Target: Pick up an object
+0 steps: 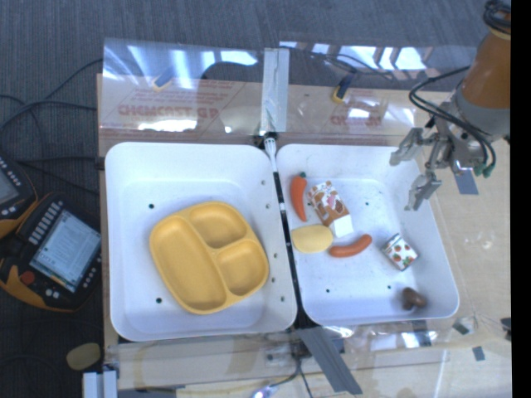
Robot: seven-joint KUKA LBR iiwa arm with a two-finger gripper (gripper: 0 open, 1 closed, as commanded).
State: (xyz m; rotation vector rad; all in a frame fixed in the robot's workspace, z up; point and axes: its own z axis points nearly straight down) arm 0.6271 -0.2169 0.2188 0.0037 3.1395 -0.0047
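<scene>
The right bin (pixel 431 222) holds an orange carrot (pixel 298 197), a gingerbread-house toy (pixel 328 206), a pale yellow round piece (pixel 311 239), a red sausage (pixel 350 246), a small red-and-white box (pixel 400 252) and a brown lump (pixel 412 299). My gripper (pixel 414 172) hangs over the bin's upper right edge, open, its two fingers spread apart with nothing between them. It stands well to the right of and above the toys.
The left bin (pixel 124 189) carries a yellow divided plate (pixel 209 255). A clear plastic wall (pixel 274 89) rises behind both bins. Cables run by the arm's wrist (pixel 465 131). A handheld controller (pixel 46 247) lies left of the bench.
</scene>
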